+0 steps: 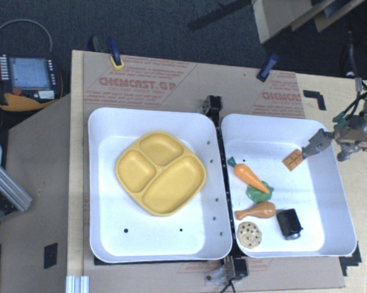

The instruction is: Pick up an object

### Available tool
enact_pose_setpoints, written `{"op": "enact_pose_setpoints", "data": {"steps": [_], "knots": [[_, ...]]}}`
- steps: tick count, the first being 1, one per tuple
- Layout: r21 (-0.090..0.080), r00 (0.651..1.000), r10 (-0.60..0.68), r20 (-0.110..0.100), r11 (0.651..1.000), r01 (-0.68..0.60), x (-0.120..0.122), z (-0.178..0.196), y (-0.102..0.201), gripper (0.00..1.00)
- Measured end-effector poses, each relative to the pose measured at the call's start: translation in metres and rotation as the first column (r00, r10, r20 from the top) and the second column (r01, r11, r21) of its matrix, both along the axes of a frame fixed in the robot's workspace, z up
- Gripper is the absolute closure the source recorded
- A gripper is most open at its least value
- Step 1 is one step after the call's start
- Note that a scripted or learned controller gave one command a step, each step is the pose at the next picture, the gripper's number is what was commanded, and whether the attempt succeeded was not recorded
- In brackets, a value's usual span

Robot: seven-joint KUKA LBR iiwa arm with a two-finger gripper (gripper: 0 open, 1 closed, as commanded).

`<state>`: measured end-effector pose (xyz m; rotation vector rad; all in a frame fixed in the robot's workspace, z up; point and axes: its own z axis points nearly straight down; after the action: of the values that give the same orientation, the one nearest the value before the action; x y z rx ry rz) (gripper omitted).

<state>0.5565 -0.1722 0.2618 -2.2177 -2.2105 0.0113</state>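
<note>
Most of the arm is cut off by the right edge of the view, so little more than the wrist and the gripper (315,144) can be seen, reaching in over the upper right corner of the right bin (335,216). The grey fingers are small and blurred against the white wall, and how far apart they stand cannot be told, nor whether they truly grip anything. Just at their tip lies a small brown block (293,160), tilted, close to or touching the fingertip; contact cannot be made out. Lower in the same bin an orange carrot (249,177) with a green top lies at a slant, touching a green leafy piece (257,192). Below them lies a tan drumstick (257,210), with a speckled round cookie (249,234) just under it and a black block (289,223) beside it to the right. The left bin (103,218) holds a yellow divided plate (161,172) with three compartments, set askew near its middle.
</note>
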Motion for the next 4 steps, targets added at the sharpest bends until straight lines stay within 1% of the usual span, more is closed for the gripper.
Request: {"op": "enact_pose_setpoints", "data": {"steps": [1, 2, 3, 4], "knots": [[-0.003, 1.0, 0.003, 0.012, 1.0, -0.003, 0.002, 0.007, 0.001, 0.0], [-0.001, 1.0, 0.003, 0.008, 1.0, -0.003, 0.002, -0.055, 0.003, 0.0], [0.0, 1.0, 0.003, 0.006, 1.0, -0.003, -0.002, -0.098, 0.005, 0.0], [0.0, 1.0, 0.003, 0.007, 1.0, -0.003, -0.003, -0.16, 0.012, 0.0]]}}
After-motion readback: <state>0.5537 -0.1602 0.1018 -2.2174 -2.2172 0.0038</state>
